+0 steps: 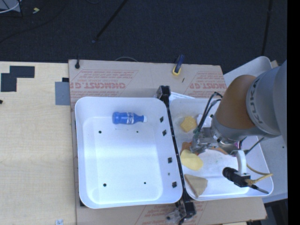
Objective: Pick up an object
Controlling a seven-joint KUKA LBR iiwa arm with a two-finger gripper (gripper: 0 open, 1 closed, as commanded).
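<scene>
Yellow object [191,160] beside fingers [196,146]

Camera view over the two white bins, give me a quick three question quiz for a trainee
1. True or false: the blue bottle lies on its side in the left bin.
2. Which bin is the gripper over? A) left bin B) right bin C) neither
3. Fill in: the tan wedge-shaped piece sits in the right bin's ____ corner, nearest the camera-view bottom and the divider.

Key
1. True. The bottle lies flat near the far wall of the left bin.
2. B. The gripper is low over the right bin, just above the yellow lump.
3. Near-left.
</scene>
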